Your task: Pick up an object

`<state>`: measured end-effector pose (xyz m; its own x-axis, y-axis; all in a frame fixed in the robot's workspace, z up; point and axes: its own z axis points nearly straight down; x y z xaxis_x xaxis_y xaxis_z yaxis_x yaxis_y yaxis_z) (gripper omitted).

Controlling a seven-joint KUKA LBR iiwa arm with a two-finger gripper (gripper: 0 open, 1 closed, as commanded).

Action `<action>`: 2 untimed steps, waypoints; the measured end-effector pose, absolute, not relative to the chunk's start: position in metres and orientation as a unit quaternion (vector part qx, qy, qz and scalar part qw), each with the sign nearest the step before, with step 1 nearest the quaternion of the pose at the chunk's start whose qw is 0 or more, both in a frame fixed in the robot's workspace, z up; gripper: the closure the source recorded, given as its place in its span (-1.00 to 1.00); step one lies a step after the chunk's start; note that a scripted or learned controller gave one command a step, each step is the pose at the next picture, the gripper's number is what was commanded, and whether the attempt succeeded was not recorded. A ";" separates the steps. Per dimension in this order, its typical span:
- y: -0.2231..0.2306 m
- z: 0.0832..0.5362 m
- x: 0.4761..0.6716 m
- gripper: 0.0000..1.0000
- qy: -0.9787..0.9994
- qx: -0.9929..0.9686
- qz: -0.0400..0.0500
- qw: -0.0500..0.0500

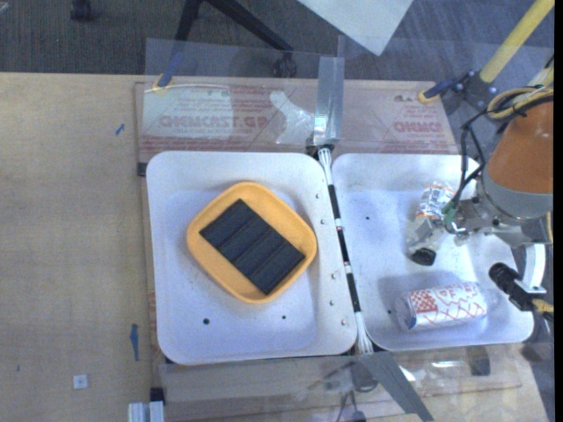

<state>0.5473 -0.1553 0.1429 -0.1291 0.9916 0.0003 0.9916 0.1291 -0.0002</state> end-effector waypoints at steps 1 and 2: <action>-0.142 0.088 0.599 -1.00 -0.805 -0.594 0.000 0.000; -0.145 0.098 0.597 1.00 -0.803 -0.596 0.002 0.001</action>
<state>0.5972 -0.1446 0.0982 -0.2896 0.9571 -0.0003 0.9571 0.2896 -0.0043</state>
